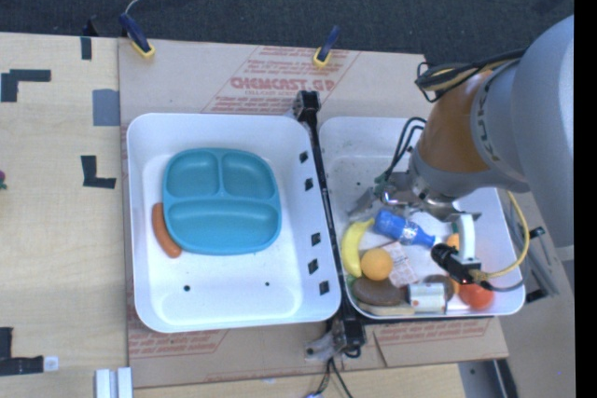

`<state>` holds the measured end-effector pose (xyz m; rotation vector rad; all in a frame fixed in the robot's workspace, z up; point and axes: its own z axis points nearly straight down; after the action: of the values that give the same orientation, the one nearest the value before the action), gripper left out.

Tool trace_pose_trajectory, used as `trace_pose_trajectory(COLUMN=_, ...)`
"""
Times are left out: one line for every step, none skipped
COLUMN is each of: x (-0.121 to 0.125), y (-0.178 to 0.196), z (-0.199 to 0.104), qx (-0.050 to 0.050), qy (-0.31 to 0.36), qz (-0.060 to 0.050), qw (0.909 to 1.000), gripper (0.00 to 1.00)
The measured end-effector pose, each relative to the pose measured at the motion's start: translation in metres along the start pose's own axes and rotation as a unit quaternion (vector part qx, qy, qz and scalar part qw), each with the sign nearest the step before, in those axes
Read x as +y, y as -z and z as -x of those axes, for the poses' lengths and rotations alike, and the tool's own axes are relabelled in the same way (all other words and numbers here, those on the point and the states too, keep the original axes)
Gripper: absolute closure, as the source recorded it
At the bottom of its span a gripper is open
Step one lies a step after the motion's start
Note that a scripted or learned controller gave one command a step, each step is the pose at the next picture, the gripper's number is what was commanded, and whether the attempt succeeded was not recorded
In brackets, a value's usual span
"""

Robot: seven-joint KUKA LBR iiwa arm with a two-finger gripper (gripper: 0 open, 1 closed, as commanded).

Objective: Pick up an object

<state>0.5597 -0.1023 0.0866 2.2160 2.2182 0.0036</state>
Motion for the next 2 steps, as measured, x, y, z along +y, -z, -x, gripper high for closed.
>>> trace_pose_trajectory(x=0.0005, y=0.0098, z=0.0007, qx=-0.001, qy=0.000, qz=0.001, qw=1.0000, gripper=1.00)
trace_pose_trajectory(x=0.0003, y=0.0096, z=0.0007, qx=-0.001, qy=0.000, qz=0.000, qw=1.0000, gripper=0.00)
